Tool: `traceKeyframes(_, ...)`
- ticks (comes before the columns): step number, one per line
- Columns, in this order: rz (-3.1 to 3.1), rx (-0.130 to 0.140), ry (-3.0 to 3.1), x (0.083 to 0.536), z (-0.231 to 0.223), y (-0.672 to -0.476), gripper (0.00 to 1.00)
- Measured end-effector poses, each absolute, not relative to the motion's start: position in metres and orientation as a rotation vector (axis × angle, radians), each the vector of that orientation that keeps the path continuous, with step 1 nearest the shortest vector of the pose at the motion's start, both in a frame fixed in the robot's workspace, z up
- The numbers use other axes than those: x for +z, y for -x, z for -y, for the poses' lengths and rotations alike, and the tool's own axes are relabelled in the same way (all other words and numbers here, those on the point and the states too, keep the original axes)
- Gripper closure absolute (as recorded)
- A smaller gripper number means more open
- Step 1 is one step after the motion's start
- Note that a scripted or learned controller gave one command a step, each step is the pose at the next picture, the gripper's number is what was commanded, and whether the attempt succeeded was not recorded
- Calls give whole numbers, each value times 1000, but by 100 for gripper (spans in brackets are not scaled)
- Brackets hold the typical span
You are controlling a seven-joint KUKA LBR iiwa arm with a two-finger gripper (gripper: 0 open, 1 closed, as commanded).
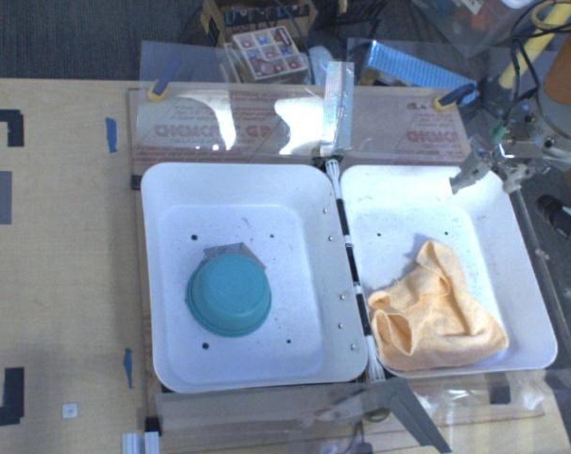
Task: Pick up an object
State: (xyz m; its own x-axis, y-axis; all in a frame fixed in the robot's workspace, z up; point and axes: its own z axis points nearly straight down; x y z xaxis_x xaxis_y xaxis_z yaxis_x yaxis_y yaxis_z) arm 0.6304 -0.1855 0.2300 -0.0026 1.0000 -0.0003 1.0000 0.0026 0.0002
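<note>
An upturned teal bowl (230, 295) lies in the left white bin (172, 197), towards its front left. A crumpled yellow cloth (435, 309) lies in the front half of the right white bin (399, 197). My gripper (473, 174) hangs over the far right corner of the right bin, well behind the cloth and apart from it. Nothing shows in its grasp.
A small grey scrap (231, 251) pokes out from behind the bowl. A clear panel (304, 121) stands along the back of both bins. Boxes and cables (267, 45) crowd the floor beyond the bench. The wooden bench top (49, 253) stretches out to the left.
</note>
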Motion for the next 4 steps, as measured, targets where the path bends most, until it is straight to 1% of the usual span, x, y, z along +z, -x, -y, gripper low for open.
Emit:
traceKeyframes(1,-1933,6,-2471,87,163,-575,0)
traceKeyframes(2,-2310,6,-2124,88,168,-524,0)
traceKeyframes(3,-2303,11,-2124,99,169,-526,100)
traceKeyframes(4,-2439,1,-1977,194,115,-564,100)
